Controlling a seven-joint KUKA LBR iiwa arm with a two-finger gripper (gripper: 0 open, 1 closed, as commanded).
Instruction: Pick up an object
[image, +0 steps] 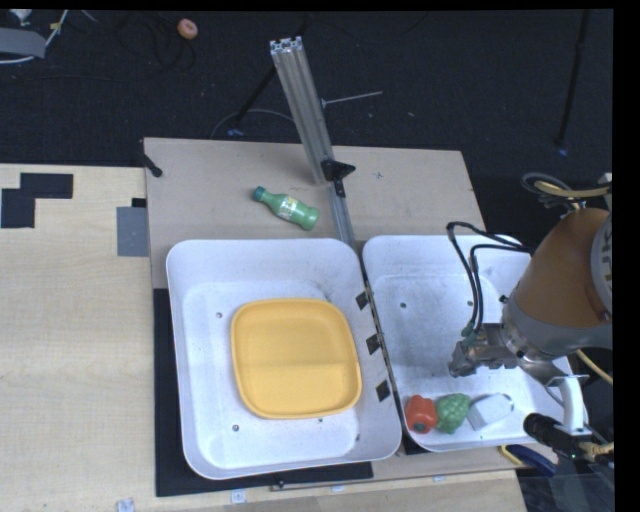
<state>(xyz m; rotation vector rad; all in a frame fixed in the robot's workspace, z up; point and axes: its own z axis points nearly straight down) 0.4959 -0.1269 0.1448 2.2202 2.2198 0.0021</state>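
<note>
The gripper (470, 357) hovers low in the right bin (420, 275), finger state impossible to tell, with red toy (420, 413) and green toy (453, 411) just below-left, likely targets.

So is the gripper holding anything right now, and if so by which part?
It cannot be told. The gripper hangs over the right bin, above the red and green toys and the white block, apart from them.

The end effector (470, 357) is too small and dark to read its fingers. The arm (565, 285) covers the right bin's (420, 270) far-right wall. The white object (490, 410) is perhaps a block, unclear.
</note>
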